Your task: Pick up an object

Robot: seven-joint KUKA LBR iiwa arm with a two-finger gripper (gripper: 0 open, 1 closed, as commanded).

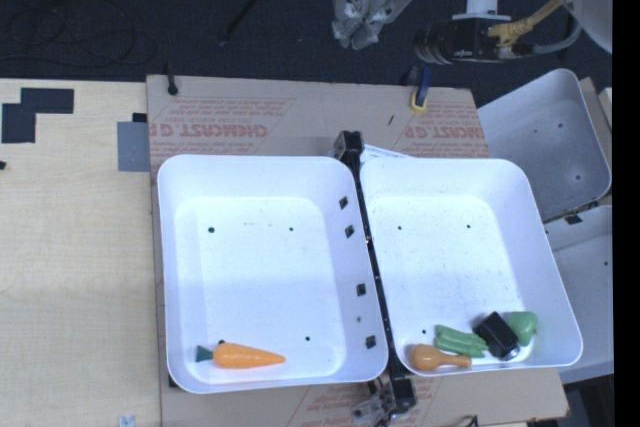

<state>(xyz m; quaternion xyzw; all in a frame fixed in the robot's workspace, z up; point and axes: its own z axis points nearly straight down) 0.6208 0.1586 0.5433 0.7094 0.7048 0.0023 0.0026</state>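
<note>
My gripper (366,10) hangs above the bins' far edge; I cannot tell its state. Well below it to the left lies the toy carrot (244,355); below right, green, black and tan pieces cluster.

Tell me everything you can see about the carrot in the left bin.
The carrot is a small toy, orange, with a dark green stub at its thick end; it looks like smooth plastic. It lies flat on the floor of the left bin, close to the near wall, near the near left corner. Its thick end points left and its tip points right. It appears whole. It rests on the bin floor, and nothing else touches it.
</note>
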